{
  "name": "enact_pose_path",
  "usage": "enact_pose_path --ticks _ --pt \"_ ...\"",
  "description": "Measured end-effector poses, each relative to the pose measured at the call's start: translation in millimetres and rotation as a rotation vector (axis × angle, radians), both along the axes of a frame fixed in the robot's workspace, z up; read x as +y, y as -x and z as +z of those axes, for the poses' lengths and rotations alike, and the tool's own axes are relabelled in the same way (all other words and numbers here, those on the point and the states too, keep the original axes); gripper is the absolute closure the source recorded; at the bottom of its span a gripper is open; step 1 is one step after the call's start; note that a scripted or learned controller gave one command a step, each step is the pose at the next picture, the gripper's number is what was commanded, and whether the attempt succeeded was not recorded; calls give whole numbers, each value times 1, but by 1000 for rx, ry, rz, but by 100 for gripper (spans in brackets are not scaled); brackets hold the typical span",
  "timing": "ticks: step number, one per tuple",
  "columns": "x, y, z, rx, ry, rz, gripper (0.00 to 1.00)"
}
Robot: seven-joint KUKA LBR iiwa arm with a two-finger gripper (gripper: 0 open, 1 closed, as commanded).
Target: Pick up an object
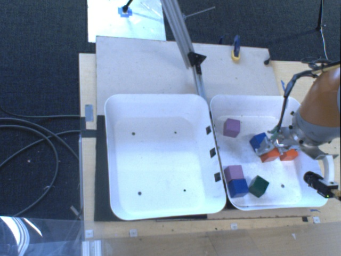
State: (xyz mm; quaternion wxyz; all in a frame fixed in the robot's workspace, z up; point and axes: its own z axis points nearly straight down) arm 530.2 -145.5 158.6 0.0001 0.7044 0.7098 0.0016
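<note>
In the right bin (245, 98), my gripper (277, 142) is low over a tight cluster of blocks in the bin's middle right. A blue block (258, 141) lies just to its left. An orange block (269, 155) sits directly below it and a second orange block (289, 154) is to the lower right. A purple block (231, 127) sits apart at the upper left. Near the front, another purple block (233, 172) rests against a blue block (237, 188), with a dark green block (259, 186) beside them.
The left bin (109, 143) sits against the right bin along a shared wall with black clips (212, 152). A slanted metal pole (178, 25) crosses the back board. The arm's orange-banded body (322, 105) hangs over the right bin's right rim.
</note>
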Motion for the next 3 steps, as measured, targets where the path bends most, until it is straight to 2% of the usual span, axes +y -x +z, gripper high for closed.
enact_pose_path --ticks 1,2,3 --pt "58 -47 107 -8 2 3 100" --pt "143 -55 27 7 -1 5 100" --pt "137 -56 31 1 2 -2 0"
